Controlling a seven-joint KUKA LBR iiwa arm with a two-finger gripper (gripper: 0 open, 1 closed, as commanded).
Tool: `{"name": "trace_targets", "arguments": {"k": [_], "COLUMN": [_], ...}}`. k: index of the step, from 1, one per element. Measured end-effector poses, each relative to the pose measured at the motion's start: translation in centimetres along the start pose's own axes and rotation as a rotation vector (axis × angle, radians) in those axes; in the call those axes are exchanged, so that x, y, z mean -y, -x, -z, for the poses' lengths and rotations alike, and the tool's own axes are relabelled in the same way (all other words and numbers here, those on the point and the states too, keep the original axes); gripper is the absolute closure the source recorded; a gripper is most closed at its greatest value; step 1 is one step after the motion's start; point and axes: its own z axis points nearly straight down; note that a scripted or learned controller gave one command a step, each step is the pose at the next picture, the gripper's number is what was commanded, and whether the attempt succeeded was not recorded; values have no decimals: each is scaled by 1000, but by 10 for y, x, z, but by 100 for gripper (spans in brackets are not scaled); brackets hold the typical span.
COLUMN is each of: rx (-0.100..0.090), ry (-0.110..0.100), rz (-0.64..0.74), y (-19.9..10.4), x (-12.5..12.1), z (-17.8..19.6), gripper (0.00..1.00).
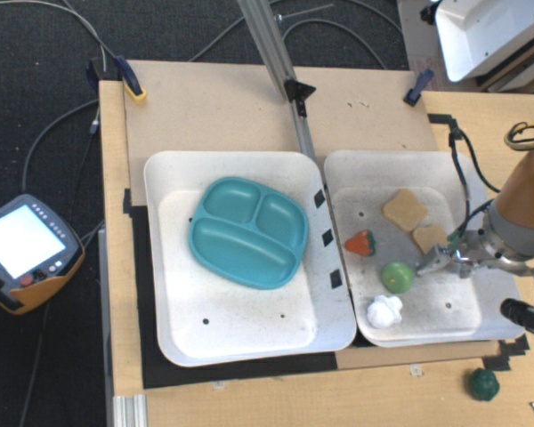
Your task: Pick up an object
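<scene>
The right bin [445,320] holds several small objects. A tan square piece [404,209] lies near its back and a smaller tan piece [428,237] sits just to the right of it. A red item with a green top [360,244] rests by the bin's left wall. In front of it are a green round fruit [396,277] and a white lumpy object [384,310]. My gripper [438,262] reaches in from the right, low over the bin floor, just right of the green fruit and in front of the smaller tan piece. Nothing is visibly held.
The left bin [240,332] carries a teal divided plate [247,231]. A metal pole [276,52] slants down to the gap between the bins. A dark green ball [483,383] lies on the bench by the right bin's front corner. A cable [463,172] hangs over that bin's right side.
</scene>
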Motion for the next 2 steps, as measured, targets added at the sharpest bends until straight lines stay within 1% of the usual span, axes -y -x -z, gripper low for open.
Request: {"name": "trace_targets", "arguments": {"k": [1,2], "rx": [5,5], "ry": [8,7], "rz": [0,2], "y": [2,6], "x": [-2,-13], "z": [15,67], "gripper": [100,100]}}
